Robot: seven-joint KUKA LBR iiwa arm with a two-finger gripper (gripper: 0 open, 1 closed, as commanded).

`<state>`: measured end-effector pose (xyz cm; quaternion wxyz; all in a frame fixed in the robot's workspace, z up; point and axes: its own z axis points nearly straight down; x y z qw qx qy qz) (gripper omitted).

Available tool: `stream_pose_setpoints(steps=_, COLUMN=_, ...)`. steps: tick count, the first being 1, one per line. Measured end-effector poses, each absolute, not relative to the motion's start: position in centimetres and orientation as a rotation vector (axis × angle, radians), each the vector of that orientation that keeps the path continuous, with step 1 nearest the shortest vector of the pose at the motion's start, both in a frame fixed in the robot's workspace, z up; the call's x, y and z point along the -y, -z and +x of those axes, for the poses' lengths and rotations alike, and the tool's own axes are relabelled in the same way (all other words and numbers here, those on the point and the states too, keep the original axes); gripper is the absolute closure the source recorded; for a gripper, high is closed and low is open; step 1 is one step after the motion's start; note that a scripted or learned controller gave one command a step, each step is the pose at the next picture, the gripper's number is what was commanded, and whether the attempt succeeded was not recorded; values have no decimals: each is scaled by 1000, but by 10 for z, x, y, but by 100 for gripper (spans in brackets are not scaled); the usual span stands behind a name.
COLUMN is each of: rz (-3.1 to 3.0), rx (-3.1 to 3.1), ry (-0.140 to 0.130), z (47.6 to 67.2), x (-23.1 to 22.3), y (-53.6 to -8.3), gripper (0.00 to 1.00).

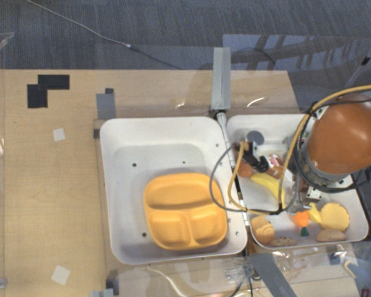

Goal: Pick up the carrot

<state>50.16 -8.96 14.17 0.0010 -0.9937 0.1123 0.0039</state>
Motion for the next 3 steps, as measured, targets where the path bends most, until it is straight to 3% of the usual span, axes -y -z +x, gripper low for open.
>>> stream_pose_setpoints(steps=1, rz=-3116, rx=-406, ry=12, z=522, x=144, y=-198, gripper=100)
stream_pose_setpoints(steps=2, rz=-3119, rx=-390, ry=25, z=522, x=196, y=-318, gripper=100)
stream_pose_setpoints(steps=3, rz=-3112, rx=-377, ry=30, z=525, x=192, y=-327, gripper=100)
